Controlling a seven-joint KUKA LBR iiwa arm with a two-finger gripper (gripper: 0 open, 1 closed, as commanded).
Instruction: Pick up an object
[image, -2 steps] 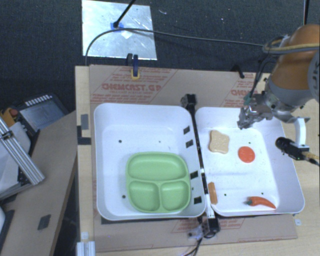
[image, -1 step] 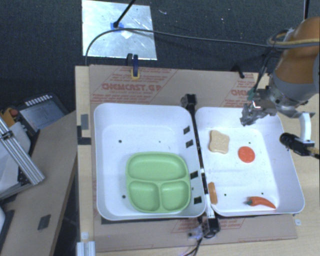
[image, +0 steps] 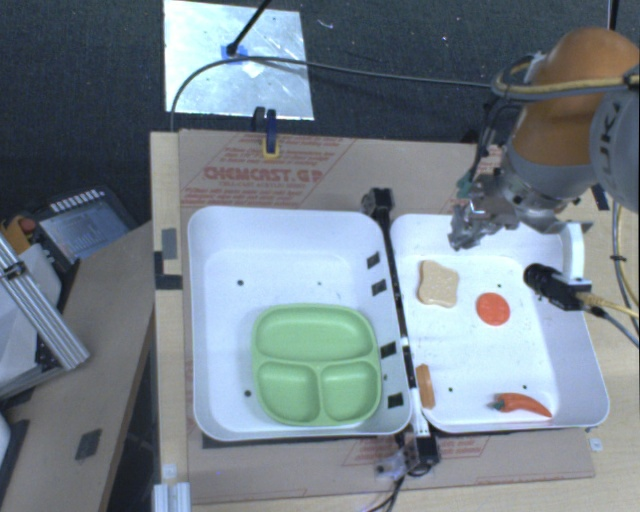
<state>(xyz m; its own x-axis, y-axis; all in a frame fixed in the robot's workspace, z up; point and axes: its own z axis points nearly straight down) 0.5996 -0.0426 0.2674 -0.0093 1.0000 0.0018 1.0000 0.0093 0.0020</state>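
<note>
Currently your gripper (image: 468, 238) hangs just behind the bread slice (image: 437, 284) and a little to the view's right of it, over the back part of the right bin (image: 592, 398). From this slanted look down you cannot tell whether the tool is spread, pressed together or pinching something. The bread slice is the nearest thing you could pick. It is flat and pale tan with a slightly darker crust line around its edge, roughly square with rounded corners, and it lies flat on the white floor apart from everything else. To the view's right of the bread slice and a touch nearer the camera lies a red disc (image: 492, 309), round, flat and orange-red, close to the slice but not touching it. Well in front of the bread slice, toward the view's right, you have an orange pepper (image: 522, 404), long and tapered with a small green stub at its left end, lying on its side. Also in front of the bread slice, slightly to its left, a short orange stick (image: 425, 385) lies lengthwise against the bin wall. Across that wall, left of the bread slice and nearer the camera, a pale green divided plate (image: 315, 363) with three compartments sits in the left bin (image: 230, 260). The grey and orange arm (image: 570, 110) rises behind and to the right of the bread slice.
</note>
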